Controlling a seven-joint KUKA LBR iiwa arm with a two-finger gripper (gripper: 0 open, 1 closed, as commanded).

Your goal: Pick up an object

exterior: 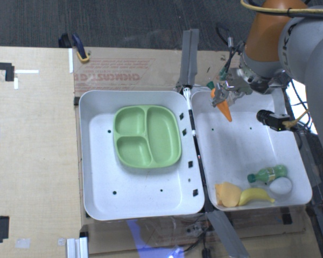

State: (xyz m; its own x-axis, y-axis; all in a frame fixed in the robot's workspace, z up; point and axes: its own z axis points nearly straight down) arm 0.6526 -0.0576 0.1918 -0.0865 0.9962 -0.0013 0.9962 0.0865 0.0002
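Carrot (224, 109): hangs directly under the end effector (221, 97), tip pointing down and slightly right, over the right bin (247, 144)
End effector: fingers clamp the carrot's top
Long axis: near vertical

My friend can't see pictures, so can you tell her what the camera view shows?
A grey and orange robot arm holds its claw over the right white bin, with an orange carrot between its fingers. A banana, a green bottle and other items lie in that bin; the left bin holds a green divided plate.
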